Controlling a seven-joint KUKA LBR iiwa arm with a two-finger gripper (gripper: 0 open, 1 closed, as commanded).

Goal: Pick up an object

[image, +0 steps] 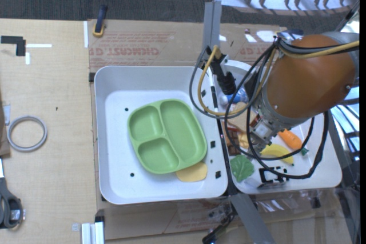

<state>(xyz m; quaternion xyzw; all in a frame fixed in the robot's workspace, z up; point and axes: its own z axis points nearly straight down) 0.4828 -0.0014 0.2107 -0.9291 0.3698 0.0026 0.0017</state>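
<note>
The arm's orange band hangs over the right bin and covers much of it. My gripper points down into that bin, mostly hidden under the wrist and cables. Close around it lie a green leafy toy, a yellow banana-like piece, an orange carrot-like piece and a brown item. A blue object peeks out behind the cables. In the left bin sits a green divided plate, and a yellow flat piece sticks out from under its front edge.
Black and yellow cables loop from the arm over the wall between the bins. On the wooden bench to the left lie a grey tape ring and scissors. Cardboard lies behind the bins.
</note>
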